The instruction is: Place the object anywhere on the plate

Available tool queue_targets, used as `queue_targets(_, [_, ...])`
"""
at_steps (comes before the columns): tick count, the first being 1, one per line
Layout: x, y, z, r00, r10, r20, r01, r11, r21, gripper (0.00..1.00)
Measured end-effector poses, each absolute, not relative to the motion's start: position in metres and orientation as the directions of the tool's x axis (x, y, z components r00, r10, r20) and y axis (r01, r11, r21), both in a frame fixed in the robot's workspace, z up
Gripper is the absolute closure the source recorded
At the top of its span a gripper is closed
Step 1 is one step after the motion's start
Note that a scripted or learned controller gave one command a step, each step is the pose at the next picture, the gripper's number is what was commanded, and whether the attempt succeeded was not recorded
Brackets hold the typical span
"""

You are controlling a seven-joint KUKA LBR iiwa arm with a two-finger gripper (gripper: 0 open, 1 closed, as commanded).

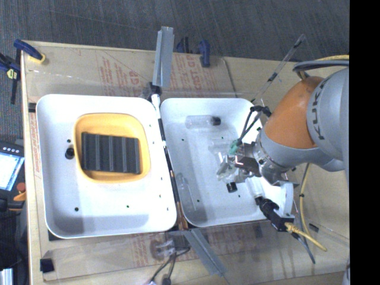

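hand: we see the hand (230, 166) low over the right bin (202, 212), in that bin's right half, hanging from the grey wrist below the orange band (291, 120). The arm enters from the view's right.

hand state: we cannot tell whether it is released or clenched; glare and clear plastic clutter mask the tip.

small dark item: a small dark thing (231, 187) sits just below the hand on the bin floor. We cannot say what it is, nor whether it touches the hand.

object: we take the clear tube with a dark cap (202, 122) as the likely task thing. It lies on the floor of the right bin near its far wall, apart from the hand.

object axis: the long axis runs left-right in the view, dark cap at the right end.

bearing, hand to object: up and somewhat left in the view, toward the far wall. Nothing is visible between the two.

plate: the yellow plate (113, 123) rests in the left bin (53, 212), with a dark ribbed insert (111, 153) on its middle. It is well apart from the hand, across the divider between the bins.

bearing, object to plate: leftward, over the shared rims.

judgement: we think the coming move turns on reaching toward the far wall first, and closing across the tube's short axis. The carry leftward to the plate would follow.

tabletop: the tabletop (89, 70) carries both bins side by side.
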State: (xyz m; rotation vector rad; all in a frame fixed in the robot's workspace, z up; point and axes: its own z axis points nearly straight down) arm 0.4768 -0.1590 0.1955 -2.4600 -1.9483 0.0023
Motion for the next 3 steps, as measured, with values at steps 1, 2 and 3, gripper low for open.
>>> queue_targets(1, [0.638, -0.11, 0.248, 0.102, 0.995, 0.0, 0.995, -0.102, -0.003, 1.0])
queue_targets(2, [0.632, -0.059, 0.232, -0.142, 0.99, 0.002, 0.99, 0.142, -0.007, 1.0])
queue_targets(3, [0.625, -0.036, 0.191, -0.47, 0.883, 0.003, 0.883, 0.47, -0.004, 1.0])
